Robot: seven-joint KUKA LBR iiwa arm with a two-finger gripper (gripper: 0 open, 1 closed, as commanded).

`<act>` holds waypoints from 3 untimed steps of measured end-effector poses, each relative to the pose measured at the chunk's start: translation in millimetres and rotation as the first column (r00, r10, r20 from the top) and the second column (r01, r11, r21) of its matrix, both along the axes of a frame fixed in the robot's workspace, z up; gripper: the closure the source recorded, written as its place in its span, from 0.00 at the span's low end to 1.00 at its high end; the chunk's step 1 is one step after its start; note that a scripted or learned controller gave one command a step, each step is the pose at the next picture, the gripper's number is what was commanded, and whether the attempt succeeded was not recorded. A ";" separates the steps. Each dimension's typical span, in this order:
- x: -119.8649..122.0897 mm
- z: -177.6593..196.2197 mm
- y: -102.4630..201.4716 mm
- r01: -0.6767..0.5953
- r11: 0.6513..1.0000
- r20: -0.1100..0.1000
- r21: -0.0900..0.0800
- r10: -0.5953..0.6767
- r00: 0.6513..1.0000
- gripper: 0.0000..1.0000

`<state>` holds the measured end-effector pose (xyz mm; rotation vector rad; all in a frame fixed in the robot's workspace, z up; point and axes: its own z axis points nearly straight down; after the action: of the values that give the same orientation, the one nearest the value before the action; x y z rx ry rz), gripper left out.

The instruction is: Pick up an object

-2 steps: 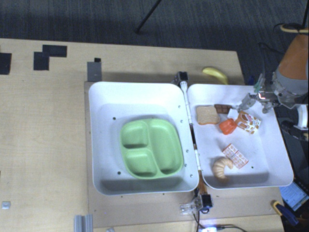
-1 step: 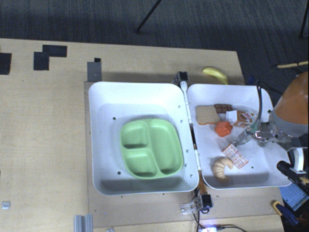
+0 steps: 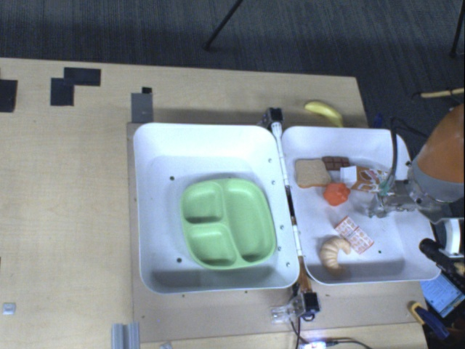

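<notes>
From above: gripper (image 3: 379, 203) low over right bin (image 3: 396, 267), too blurred to tell finger state. Croissant (image 3: 333, 251), patterned packet (image 3: 354, 234), red ball (image 3: 336, 193), toast slice (image 3: 312, 172) lying loose. Arm cut off at right edge. Banana (image 3: 324, 112) on tabletop (image 3: 65, 217), half hidden behind bin rim.

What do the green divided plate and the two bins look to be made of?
Green divided plate: likely molded plastic, with a smooth, uniform pale green surface and soft rounded compartment ridges. Left bin and right bin: probably thin formed plastic, matte white with rounded corners; painted metal can't be ruled out.
</notes>
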<state>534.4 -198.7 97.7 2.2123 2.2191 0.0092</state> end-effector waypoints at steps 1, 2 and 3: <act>-0.1 -0.1 0.0 0.000 1.000 0.000 0.000 0.000 1.000 0.00; 1.4 10.7 0.5 -0.001 1.000 0.003 0.000 0.001 1.000 1.00; 1.2 10.5 0.6 -0.001 1.000 0.003 0.000 0.001 1.000 0.00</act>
<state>535.6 -198.1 108.2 2.2093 2.2194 0.0121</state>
